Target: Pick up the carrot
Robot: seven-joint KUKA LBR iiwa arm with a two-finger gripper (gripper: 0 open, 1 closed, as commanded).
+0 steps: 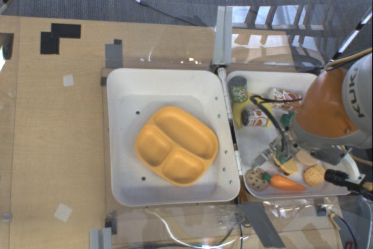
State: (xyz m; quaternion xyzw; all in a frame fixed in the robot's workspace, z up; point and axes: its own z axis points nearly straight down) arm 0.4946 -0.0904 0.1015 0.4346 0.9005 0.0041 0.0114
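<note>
Carrot: you will find the carrot (287, 183) lying on its side near the front edge of the right bin (254, 155), orange body pointing right, its green stub end to the left.
Carrot's neighbours: a round speckled cookie (257, 179) sits just beside its green end; a pale bumpy round piece (315, 174) lies just off its right tip; a small sandwich-like piece (286, 166) sits just behind it.
Claw: the claw (278, 153) hangs low in the right bin, just behind and slightly left of the carrot, apart from it. You can see nothing between its fingers, and you cannot tell from here how wide they stand.
Arm: the grey arm with its orange band (324, 107) comes in from the right and covers the bin's right half.
Writing: the letters "KU" show on the grey arm casing (358, 94) at the right edge. A can (254, 118) with a red and white label lies near the bin's left wall, its print too small to read; the same goes for the green-topped can (238, 90) behind it and the red and white packet (284, 95) at the back.
Left bin: the left bin (125, 183) holds a yellow divided plate (176, 144) with three compartments.
Tabletop: the wooden tabletop (52, 143) carries black square markings (58, 37) at its far left.
</note>
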